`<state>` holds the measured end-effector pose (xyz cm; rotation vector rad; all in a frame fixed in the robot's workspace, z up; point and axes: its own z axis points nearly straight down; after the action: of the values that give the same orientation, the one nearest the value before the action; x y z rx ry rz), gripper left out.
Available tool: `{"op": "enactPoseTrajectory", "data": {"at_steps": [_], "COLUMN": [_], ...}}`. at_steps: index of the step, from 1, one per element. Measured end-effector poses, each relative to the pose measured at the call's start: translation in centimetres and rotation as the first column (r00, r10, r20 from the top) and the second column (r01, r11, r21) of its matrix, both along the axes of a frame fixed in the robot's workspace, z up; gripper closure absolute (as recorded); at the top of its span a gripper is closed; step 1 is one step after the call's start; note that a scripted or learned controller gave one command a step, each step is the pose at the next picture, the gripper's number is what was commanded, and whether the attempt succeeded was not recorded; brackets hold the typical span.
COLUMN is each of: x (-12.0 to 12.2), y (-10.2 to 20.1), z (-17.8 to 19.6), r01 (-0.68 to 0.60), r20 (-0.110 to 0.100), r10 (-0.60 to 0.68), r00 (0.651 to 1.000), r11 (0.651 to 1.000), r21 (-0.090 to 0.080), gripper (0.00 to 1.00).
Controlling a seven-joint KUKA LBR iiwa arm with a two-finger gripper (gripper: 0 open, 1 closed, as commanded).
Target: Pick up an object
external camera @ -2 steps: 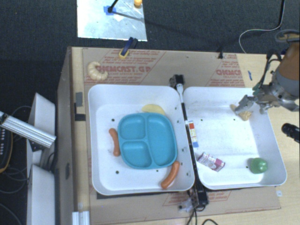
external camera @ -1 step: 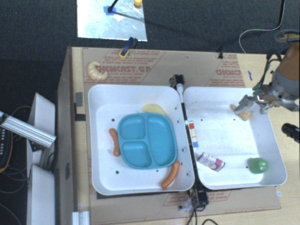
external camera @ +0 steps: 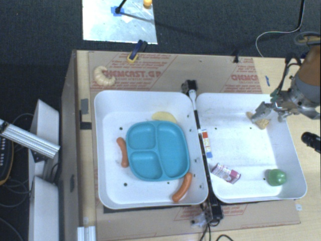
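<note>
While the arm (external camera: 307, 79) reached in, its gripper (external camera: 262, 115) hung over the right bin (external camera: 291, 149). A tan block (external camera: 261, 122) sat at its tips. Whether it was gripped, I couldn't tell.

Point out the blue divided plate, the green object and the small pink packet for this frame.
blue divided plate (external camera: 157, 150): camera view, on its centre dividers.
green object (external camera: 275, 176): camera view, on its rounded top.
small pink packet (external camera: 226, 172): camera view, mid-body.

My brown cardboard-covered tabletop (external camera: 150, 74), two shallow white plastic bins side by side on it, left bin (external camera: 108, 134), right bin (external camera: 288, 144), pale ridged curl (external camera: 103, 75) near its far-left corner
</note>
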<state>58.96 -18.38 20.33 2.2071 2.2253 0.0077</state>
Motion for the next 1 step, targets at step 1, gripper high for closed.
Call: {"op": "enactPoseTrajectory", "data": {"at_steps": [1], "x": [0.00], "y": [0.00], "z": [0.00], "r01": [0.000], "r20": [0.000], "r10": [0.000], "r00": [1.000], "r11": [1.000], "r21": [0.000], "gripper": [0.00]}}
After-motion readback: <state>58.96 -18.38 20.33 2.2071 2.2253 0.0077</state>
